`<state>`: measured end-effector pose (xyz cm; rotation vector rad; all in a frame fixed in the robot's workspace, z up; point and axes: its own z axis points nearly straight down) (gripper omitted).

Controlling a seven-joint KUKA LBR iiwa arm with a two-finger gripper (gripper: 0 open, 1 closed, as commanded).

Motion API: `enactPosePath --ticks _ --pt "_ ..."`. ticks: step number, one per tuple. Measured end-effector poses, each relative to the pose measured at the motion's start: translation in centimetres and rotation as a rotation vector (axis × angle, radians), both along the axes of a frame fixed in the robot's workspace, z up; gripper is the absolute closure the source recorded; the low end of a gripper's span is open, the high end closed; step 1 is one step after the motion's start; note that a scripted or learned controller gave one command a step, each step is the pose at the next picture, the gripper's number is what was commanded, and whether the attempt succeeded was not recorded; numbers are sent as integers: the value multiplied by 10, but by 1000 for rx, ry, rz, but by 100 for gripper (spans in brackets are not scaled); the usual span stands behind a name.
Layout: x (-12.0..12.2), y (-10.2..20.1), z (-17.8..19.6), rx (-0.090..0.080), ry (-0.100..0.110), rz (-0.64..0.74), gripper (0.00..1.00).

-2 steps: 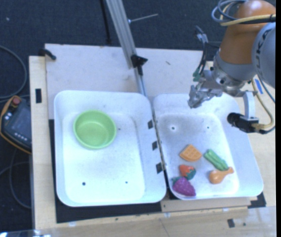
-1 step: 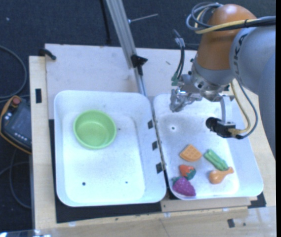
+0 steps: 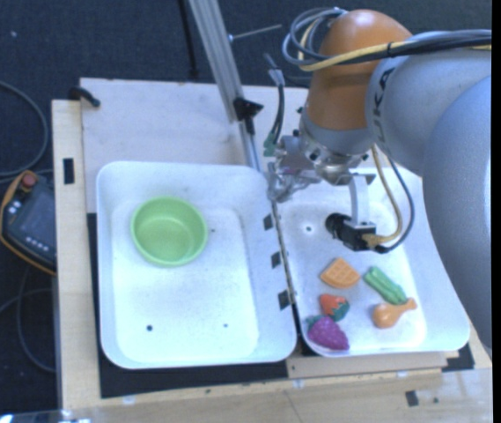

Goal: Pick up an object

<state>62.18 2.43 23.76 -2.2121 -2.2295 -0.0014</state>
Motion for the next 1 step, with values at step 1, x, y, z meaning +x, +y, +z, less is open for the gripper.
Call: enactPosePath --ticks 1 --pt "-15 59 0 1 1 1 100"
